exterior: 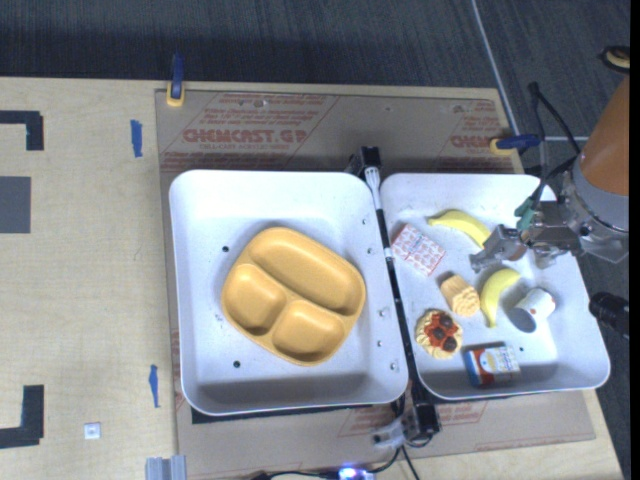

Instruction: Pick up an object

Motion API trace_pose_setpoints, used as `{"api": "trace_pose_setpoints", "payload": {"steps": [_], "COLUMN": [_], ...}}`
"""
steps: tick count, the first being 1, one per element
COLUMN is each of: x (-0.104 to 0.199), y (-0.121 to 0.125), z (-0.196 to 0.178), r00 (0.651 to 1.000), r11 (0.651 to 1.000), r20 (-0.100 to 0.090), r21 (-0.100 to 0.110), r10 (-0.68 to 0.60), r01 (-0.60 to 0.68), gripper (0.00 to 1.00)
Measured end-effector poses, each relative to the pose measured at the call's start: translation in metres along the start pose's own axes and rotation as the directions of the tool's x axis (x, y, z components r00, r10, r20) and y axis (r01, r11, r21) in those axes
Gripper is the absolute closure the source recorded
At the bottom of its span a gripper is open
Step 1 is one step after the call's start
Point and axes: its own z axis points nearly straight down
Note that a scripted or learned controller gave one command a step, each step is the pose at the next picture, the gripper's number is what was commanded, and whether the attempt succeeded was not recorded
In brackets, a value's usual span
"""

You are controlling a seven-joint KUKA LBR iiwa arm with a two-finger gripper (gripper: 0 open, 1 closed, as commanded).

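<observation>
Yellow plastic dominates: I count two bananas (458,225) (497,292) in the right bin (590,368), one smooth three-section tray (291,294) in the left bin (190,268). I also see one cup (530,308), one carton (491,364), one flat packet (416,249). My end effector (508,244) hovers between the bananas; grip, I cannot tell.

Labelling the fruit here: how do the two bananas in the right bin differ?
The upper banana lies almost level across the bin; the lower banana runs steeply down. The upper is slimmer and longer; the lower looks shorter and plumper, beside the gripper. Both are yellow, curved and lie loose.
</observation>
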Motion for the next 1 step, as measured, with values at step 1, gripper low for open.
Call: {"api": "trace_pose_setpoints", "payload": {"steps": [1], "x": [-0.0399], "y": [-0.0221], "z": [0.1277], "r00": [1.000], "r11": [1.000], "r20": [0.001], "r21": [0.000], "r10": [0.002], "r01": [-0.002], "gripper": [0.00]}}
